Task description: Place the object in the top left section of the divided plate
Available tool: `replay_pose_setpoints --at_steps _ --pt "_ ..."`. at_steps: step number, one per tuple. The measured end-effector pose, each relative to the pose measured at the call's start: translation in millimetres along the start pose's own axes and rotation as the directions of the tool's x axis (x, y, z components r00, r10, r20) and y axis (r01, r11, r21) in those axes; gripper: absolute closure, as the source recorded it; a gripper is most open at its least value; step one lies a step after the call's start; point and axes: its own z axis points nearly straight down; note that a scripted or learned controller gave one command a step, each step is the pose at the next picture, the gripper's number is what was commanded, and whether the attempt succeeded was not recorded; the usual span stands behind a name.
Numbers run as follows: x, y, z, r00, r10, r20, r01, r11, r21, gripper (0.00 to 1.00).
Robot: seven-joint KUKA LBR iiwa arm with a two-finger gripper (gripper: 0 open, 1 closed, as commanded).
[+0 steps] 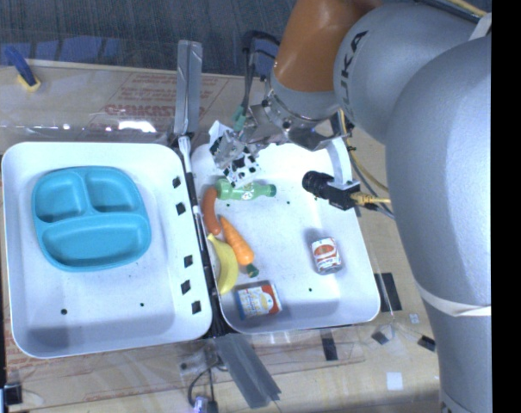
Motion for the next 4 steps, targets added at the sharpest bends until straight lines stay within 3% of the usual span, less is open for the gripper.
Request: replay_pose_setpoints --at_steps 1,2,3,4 --pt "56 43 64 0.959 -0.284 -0.002 0.284 0.959 0.002 1.0" --pt "105 55 11 0.977 -0.211 0.001 0.211 0.977 0.0 1.0" --pt "175 72 -8 0.888 -0.46 0.002 0.46 0.888 -0.002 1.0" --pt "176 72 -15 0.886 -0.465 0.001 0.465 0.886 0.002 1.0"
